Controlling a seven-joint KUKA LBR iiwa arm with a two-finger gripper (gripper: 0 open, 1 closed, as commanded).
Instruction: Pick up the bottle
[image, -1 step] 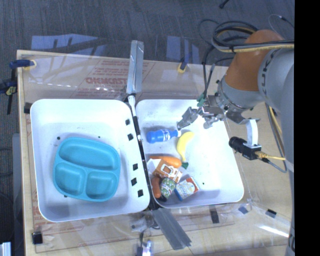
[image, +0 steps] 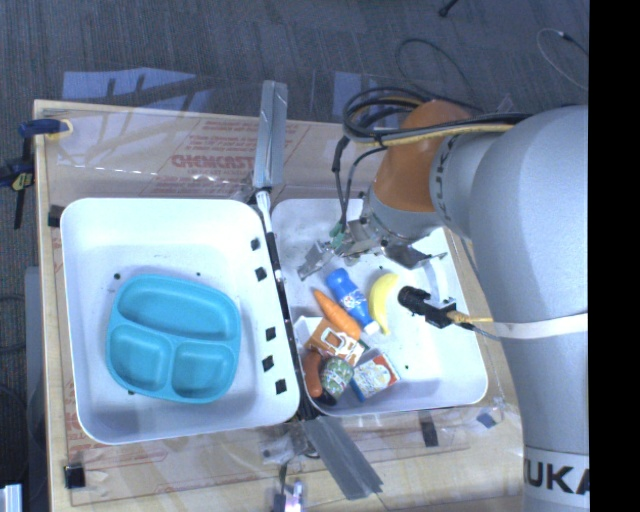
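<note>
Nearest me, small cartons (image: 362, 378) crowd the near edge of the right bin (image: 462, 372), with a carrot (image: 337, 313) just beyond. Beside the carrot lies the blue bottle (image: 352, 297), flat, long axis running far-left to near-right, a banana (image: 384, 297) at its right. Gripper (image: 340, 246) hangs just beyond the bottle's far end; whether the jaws are apart I cannot tell.

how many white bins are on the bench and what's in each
2. The left bin holds a blue divided plate. The right bin holds the blue bottle, a banana, a carrot and small packaged items; more may be hidden under the arm.
</note>
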